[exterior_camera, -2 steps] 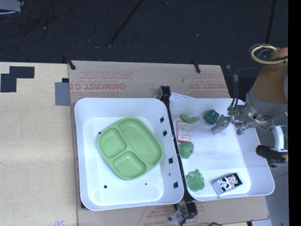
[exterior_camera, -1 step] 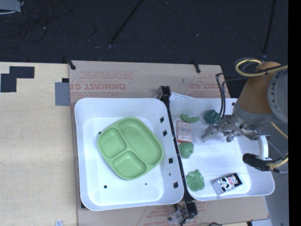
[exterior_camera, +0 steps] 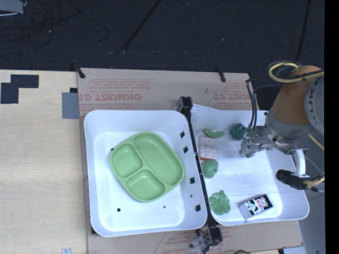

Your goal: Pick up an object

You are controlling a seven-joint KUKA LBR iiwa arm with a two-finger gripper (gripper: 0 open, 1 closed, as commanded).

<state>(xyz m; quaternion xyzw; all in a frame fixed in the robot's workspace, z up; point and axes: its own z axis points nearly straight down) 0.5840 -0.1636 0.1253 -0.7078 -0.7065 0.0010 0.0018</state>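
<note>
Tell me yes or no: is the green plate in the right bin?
No, the green plate lies in the left bin; the right bin holds small green pieces and a card.

green plate (exterior_camera: 146, 166) – left bin (exterior_camera: 100, 142) | arm (exterior_camera: 288, 110) – right bin (exterior_camera: 286, 194)

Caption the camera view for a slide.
KUKA arm's gripper low in the right bin beside a teal object; green divided plate in the left bin.
</note>
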